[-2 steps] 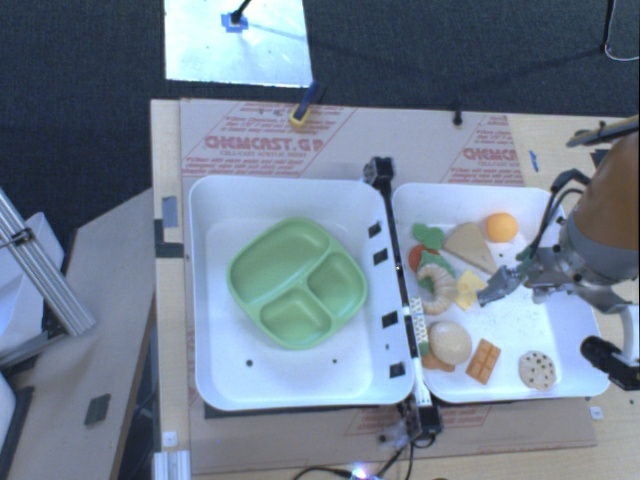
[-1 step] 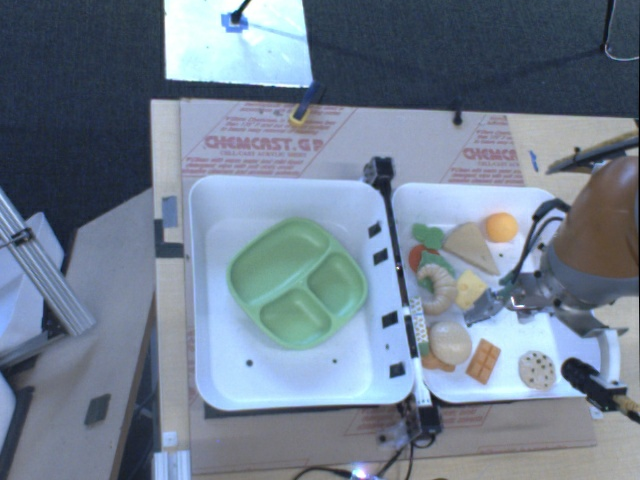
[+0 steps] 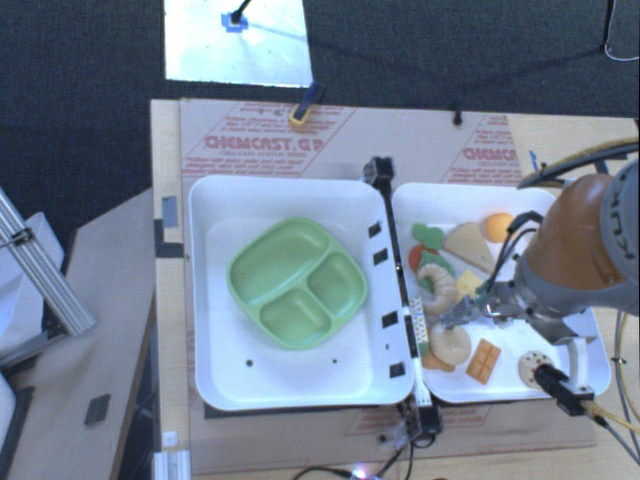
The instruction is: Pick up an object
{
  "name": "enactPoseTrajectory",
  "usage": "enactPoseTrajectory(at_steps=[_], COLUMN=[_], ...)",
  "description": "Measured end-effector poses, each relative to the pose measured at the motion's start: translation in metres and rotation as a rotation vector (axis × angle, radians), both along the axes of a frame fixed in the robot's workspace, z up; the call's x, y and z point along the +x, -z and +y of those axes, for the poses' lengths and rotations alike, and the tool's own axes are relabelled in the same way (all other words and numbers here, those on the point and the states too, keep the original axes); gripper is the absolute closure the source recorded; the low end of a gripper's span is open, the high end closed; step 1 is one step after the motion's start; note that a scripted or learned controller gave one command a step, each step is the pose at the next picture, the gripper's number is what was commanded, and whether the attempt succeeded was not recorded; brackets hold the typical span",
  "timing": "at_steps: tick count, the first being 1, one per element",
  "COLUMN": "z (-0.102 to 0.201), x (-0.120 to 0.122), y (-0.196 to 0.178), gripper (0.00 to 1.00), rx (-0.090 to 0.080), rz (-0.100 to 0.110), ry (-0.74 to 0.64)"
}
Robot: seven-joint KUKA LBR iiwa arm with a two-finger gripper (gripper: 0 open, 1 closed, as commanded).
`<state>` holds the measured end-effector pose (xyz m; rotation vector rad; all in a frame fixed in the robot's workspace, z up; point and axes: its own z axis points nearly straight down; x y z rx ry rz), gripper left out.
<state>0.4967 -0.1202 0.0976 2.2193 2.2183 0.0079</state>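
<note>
Hand [image 3: 462,313] sits low in the right bin [image 3: 600,368], among the toy food; can't tell whether it's spread or pinching anything. Just beside it: a shrimp-like piece [image 3: 437,280] to its upper left, a pale round piece [image 3: 449,345] below, a yellow bit [image 3: 468,285] just above. A little further: orange waffle block [image 3: 484,360], round cookie w/ dots [image 3: 530,367], pale wedge [image 3: 470,244], orange ball [image 3: 498,227], green piece [image 3: 430,236]. Grey arm w/ orange band [image 3: 575,238] comes in from the right, over the bin's right half. Left bin [image 3: 210,268] holds a green divided plate [image 3: 297,283], well apart from the hand. Both bins rest on the counter [image 3: 260,143].
</note>
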Motion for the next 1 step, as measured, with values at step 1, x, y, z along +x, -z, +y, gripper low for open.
enactPoseTrajectory(at_steps=[1], z=[-0.0001], x=[0.0017], y=[0.0122], gripper=[0.00], rx=[0.000], rz=[0.003], ry=[0.000])
